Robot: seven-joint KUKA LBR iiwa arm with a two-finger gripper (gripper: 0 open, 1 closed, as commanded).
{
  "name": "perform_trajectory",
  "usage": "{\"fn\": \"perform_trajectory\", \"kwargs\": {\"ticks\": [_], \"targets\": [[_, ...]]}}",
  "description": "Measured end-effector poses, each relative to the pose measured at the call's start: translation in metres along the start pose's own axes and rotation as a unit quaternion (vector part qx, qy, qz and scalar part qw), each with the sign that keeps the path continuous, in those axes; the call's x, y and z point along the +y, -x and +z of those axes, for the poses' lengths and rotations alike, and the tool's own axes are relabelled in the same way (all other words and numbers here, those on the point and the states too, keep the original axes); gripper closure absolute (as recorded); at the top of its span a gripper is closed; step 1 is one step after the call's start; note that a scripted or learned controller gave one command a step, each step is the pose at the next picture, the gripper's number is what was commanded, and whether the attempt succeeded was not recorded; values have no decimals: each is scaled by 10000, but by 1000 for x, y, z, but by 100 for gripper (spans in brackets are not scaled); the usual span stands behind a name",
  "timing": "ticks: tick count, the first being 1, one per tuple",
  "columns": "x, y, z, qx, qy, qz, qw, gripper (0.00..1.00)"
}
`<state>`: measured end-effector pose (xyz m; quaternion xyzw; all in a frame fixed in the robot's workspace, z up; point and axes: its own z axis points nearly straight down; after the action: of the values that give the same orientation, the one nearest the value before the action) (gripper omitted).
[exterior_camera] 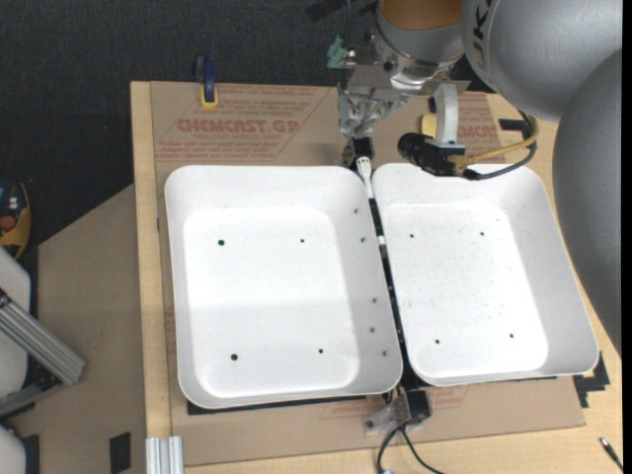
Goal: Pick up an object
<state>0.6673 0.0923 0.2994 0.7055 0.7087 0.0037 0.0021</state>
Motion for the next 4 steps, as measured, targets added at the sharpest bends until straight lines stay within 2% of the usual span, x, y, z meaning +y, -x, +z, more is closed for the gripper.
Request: {"fn": "perform_trajectory", "kwargs": {"ticks": [1, 2, 3, 4], "targets": [[-11, 15, -32, -10, -11, 29, 10000, 100], [-3, -37, 22, -9, -71, -2, 10000, 100], [0, -7, -37, -11, -2, 35, 10000, 100], [-3, -59, 33, -9, -84, -2, 10000, 100]]}}
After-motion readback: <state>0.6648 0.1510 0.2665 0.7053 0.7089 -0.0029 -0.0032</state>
